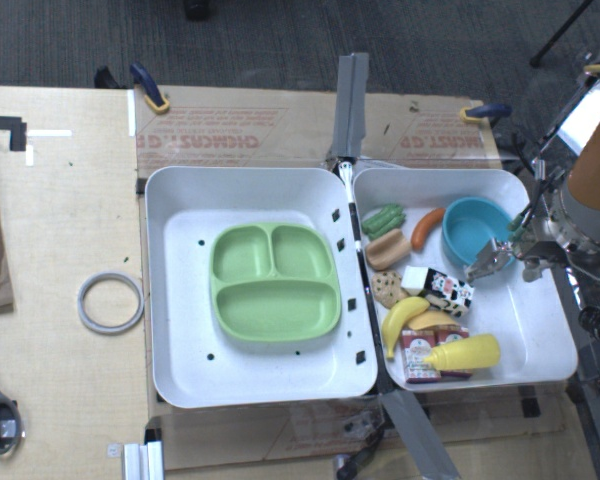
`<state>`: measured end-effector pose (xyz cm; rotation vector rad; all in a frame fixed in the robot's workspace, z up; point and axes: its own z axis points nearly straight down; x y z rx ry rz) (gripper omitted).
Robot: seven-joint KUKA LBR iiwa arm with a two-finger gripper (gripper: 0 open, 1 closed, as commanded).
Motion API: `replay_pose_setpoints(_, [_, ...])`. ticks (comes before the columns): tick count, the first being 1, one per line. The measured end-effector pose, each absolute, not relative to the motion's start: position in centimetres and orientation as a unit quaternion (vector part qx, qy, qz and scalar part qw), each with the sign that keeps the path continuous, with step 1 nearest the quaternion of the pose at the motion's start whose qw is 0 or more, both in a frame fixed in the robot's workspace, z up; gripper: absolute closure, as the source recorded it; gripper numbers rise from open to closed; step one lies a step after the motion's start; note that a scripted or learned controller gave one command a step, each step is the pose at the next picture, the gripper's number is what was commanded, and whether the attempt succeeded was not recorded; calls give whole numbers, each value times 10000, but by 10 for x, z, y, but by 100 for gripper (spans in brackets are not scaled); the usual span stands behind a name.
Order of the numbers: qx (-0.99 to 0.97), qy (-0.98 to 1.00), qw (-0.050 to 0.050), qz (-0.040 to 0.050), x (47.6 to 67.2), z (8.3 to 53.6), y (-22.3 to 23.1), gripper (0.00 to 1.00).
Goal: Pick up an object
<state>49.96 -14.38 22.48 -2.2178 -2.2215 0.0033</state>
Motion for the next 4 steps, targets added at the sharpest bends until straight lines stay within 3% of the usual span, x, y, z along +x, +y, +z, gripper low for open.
replay_pose_setpoints(1, [-6032,-7976,-82,-24,502,110,-122,0])
replay_pose_setpoints(2, [-7052,-7090,-12,-3,541,93,-111,0])
replay_pose_setpoints(3, [-7068,-7074,0,7,540,101,-112,100])
replay_pose_setpoints(4, [-7424,-6699,3,17,587,212,-54,100])
